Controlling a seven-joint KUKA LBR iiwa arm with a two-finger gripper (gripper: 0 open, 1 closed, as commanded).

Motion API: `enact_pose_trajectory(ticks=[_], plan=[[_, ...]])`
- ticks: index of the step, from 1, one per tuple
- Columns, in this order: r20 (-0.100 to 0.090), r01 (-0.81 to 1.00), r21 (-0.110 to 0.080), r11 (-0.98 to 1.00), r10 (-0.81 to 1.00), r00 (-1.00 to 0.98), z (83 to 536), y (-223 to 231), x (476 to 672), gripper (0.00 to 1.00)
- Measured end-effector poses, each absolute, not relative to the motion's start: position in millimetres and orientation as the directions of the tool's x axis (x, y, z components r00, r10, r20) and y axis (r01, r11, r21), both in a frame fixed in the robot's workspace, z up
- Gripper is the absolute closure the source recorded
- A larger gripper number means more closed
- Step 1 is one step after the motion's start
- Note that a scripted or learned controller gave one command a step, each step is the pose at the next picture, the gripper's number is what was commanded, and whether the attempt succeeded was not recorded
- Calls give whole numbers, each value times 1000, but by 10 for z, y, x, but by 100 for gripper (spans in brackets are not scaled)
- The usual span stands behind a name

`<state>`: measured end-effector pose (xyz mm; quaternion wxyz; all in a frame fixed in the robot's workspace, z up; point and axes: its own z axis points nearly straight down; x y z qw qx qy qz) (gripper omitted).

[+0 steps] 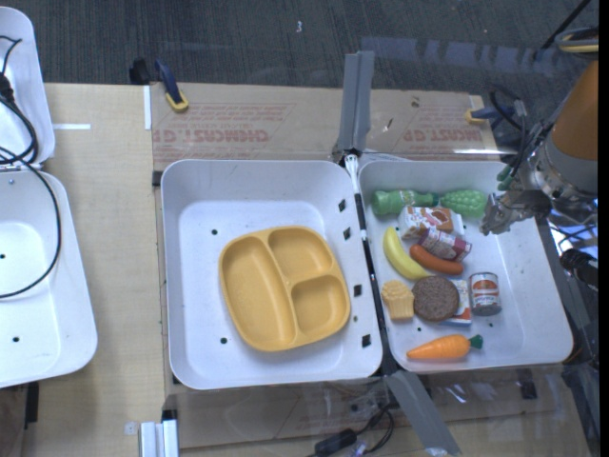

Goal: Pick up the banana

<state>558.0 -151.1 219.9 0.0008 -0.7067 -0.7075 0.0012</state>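
The yellow banana [402, 255] lies in the right bin [533, 341], near its left wall, curved beside a sausage [436, 259]. My gripper [495, 219] hangs over the upper right part of that bin, to the right of the banana and well apart from it. Nothing shows between its fingers.
Around the banana lie a green toy [395, 201], a green leafy toy [463, 201], a wrapped snack [433, 231], a waffle piece [398, 301], a brown patty [437, 297], a small can [484, 293] and a carrot [442, 348]. The left bin [190, 350] holds a yellow divided plate [284, 287].
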Motion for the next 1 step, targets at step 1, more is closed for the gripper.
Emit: enact_pose_trajectory(ticks=[1], plan=[[0,998,0,69,998,-69,1010,-1079,5390,0]])
